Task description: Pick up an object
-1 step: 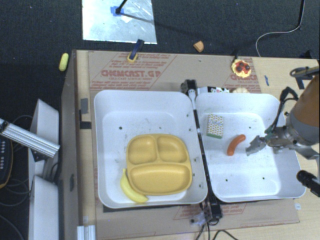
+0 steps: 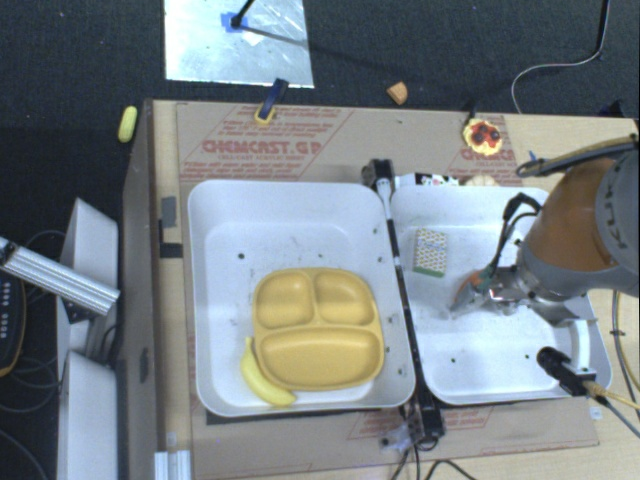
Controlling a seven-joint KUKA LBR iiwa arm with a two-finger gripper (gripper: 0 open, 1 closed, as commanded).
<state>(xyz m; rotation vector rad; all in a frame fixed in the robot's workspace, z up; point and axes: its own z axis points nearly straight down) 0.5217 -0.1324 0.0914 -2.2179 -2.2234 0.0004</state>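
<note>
In the right bin (image 2: 500, 373) a small flat green-and-white patterned pad (image 2: 431, 252) lies near the left wall. My gripper (image 2: 472, 295) hangs low over the middle of this bin, pointing left, a short way below and to the right of the pad and apart from it. The grey arm with its orange band (image 2: 572, 223) covers the bin's right side. In the left bin (image 2: 225, 218) a yellow divided plate (image 2: 318, 326) sits with a yellow banana (image 2: 262, 380) against its lower left edge.
A black divider (image 2: 398, 268) runs between the two bins. On the cardboard bench behind them lie a round red-and-yellow item (image 2: 484, 135) and a blue-and-yellow clip (image 2: 269, 103). A black cable (image 2: 512, 223) loops by the wrist.
</note>
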